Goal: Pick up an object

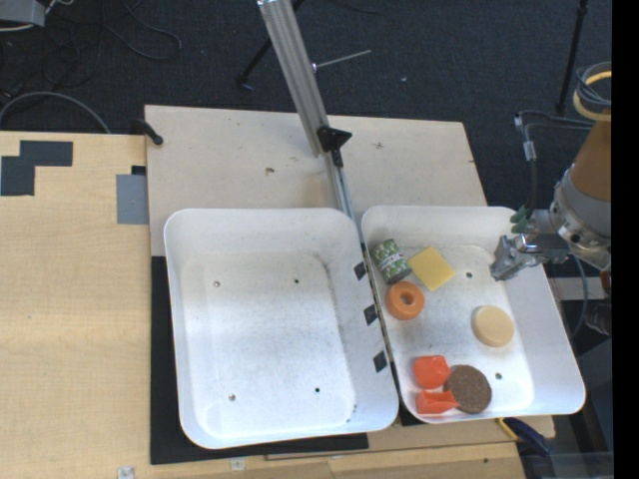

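The right bin holds several small objects: a green-labelled can, a yellow block, an orange ring-shaped piece, a cream round disc, a brown round disc and red-orange pieces. My gripper hovers at the bin's upper right rim, right of the yellow block and above the cream disc. Nothing shows between its fingers.
The left bin sits beside the right one, with black clips along the shared wall. A slanted aluminium bar rises behind the bins. A wooden surface lies to the left.
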Controlling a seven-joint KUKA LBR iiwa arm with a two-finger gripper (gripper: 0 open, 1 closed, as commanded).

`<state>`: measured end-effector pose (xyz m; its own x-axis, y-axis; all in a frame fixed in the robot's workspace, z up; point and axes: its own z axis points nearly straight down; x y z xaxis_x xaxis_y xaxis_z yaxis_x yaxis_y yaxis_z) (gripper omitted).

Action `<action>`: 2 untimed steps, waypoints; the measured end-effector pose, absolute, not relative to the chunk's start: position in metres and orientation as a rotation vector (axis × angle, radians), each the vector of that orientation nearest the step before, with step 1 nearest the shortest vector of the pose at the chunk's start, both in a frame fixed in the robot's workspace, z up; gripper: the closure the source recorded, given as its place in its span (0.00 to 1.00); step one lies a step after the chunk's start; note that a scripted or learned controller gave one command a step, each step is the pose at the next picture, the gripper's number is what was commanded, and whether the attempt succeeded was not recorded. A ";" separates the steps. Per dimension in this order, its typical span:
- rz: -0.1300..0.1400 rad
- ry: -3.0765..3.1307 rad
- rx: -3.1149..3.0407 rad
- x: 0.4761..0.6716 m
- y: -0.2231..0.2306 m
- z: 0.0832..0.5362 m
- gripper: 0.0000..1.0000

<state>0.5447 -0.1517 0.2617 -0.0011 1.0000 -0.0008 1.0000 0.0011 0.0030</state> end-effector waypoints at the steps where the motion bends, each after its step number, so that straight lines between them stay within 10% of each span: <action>1: -0.001 2.229 2.220 0.553 -0.106 0.249 1.00; 2: -0.002 2.229 2.220 0.563 -0.060 0.243 1.00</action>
<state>0.5633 -0.0597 0.2429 -0.0040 1.0000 0.0025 1.0000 0.0040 -0.0044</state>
